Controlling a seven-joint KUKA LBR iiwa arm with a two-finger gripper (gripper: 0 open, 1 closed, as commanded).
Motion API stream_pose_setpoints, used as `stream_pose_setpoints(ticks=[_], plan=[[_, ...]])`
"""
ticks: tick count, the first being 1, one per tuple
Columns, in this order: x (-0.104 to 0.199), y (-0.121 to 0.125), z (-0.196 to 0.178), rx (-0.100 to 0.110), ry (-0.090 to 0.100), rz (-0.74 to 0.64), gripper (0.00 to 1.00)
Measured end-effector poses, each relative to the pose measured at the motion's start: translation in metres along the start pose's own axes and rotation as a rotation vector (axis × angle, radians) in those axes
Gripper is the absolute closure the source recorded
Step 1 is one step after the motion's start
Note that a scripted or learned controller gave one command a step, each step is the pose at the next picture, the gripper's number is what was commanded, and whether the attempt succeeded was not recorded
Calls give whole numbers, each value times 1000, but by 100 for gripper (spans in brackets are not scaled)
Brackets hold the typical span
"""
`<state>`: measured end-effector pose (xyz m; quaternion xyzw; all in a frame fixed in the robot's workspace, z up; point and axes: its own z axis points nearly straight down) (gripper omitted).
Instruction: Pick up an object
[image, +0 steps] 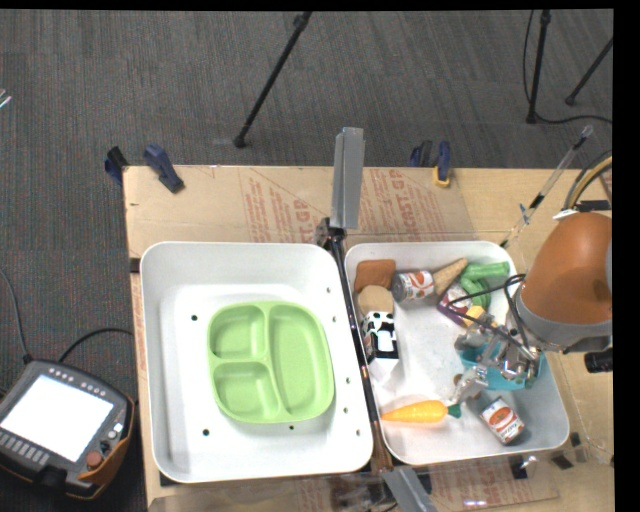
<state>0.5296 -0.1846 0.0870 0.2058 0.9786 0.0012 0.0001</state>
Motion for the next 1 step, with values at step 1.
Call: stream_pose_setpoints(ticks=[1], plan=[[66, 32, -6, 2, -26, 154, 0]])
